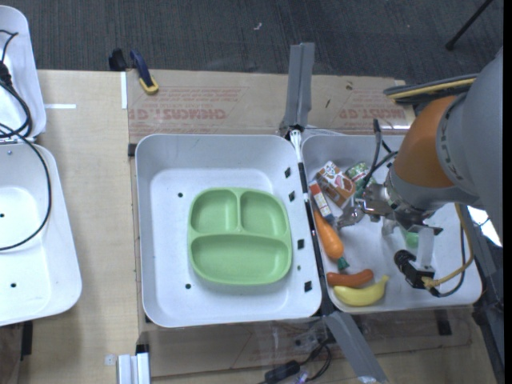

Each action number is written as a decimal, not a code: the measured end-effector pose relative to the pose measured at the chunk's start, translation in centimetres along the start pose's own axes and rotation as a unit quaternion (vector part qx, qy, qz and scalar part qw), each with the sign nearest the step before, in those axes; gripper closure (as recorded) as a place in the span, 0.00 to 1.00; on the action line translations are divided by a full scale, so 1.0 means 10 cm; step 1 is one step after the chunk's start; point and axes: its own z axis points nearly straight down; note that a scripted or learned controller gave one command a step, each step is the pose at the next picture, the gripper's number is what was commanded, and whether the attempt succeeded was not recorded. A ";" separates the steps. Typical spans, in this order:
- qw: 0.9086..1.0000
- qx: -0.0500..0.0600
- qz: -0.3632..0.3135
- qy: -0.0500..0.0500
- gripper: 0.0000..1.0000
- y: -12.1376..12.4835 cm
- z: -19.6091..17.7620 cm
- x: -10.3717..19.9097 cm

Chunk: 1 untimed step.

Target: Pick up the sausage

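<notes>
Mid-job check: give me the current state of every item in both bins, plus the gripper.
Sausage: lying flat in the right bin, touching the banana, not gripped.
Banana: lying at the near wall.
Carrot: lying along the left wall.
Snack packets: piled at the far corner.
Green tray: upright in the left bin.
Gripper: low over the right bin, away from the sausage.

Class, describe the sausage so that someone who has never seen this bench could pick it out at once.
Start at the right-hand white bin, the one the arm reaches into, and look to its near edge. The sausage lies there, just above the yellow banana and below the orange carrot. It is short, reddish-brown and round-ended, where the carrot is longer, tapered and green-tipped.
</notes>
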 end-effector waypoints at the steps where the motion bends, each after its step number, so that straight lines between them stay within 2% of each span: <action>1: 0.994 0.031 0.108 -0.004 0.00 0.98 0.04 0.11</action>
